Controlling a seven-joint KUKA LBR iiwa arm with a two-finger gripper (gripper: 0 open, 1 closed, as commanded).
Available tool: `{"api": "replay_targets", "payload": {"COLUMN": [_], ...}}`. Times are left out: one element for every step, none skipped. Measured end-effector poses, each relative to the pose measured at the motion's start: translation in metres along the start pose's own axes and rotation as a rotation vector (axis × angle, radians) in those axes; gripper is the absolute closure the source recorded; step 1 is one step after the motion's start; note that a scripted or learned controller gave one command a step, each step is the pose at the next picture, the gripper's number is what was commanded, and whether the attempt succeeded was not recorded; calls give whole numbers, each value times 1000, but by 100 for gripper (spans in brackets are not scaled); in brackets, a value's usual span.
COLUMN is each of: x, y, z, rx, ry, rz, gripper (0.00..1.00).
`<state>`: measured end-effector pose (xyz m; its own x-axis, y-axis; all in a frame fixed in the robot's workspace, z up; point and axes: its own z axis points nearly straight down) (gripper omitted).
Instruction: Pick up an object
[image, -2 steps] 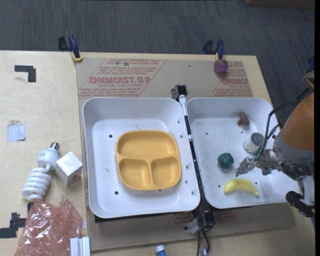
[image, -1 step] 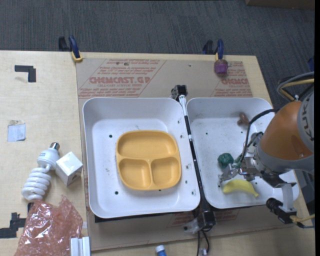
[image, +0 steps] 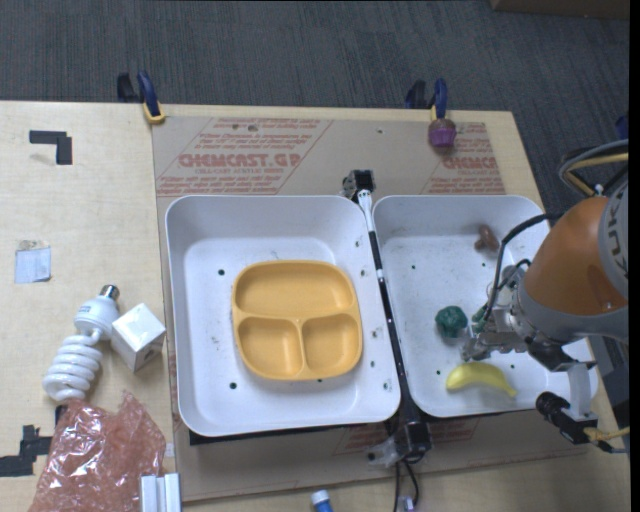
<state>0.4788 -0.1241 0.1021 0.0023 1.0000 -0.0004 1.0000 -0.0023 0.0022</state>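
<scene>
Dark carpet surrounds a pale wooden bench (image: 60, 230) that carries two shallow white bins side by side.

1. Candidate objects. The right bin (image: 420, 250) holds a yellow banana (image: 481, 379) near its front edge, a dark green ball (image: 451, 320) just behind it, and a small brown piece (image: 487, 238) toward the back. All three rest on the bin floor.

2. Gripper. The gripper (image: 478, 345) sits low in the right bin, between the green ball and the banana, just above the banana's stem end. Its fingertips are too small and dark to resolve, so whether they are spread or closed cannot be told. No object is visibly held.

3. Progress. Judged from this position, the descent is largely complete; the grasp and the lift remain to be done.

4. Surroundings. The left bin (image: 200, 300) contains a yellow divided tray (image: 297, 320). A spiral light bulb (image: 80, 355) and a white cube (image: 138, 335) lie on the bench to the left.
</scene>
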Motion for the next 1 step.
{"api": "replay_targets", "payload": {"x": [0], "y": [0], "z": [0], "rx": [0], "ry": [0], "rz": [0], "gripper": [0]}}
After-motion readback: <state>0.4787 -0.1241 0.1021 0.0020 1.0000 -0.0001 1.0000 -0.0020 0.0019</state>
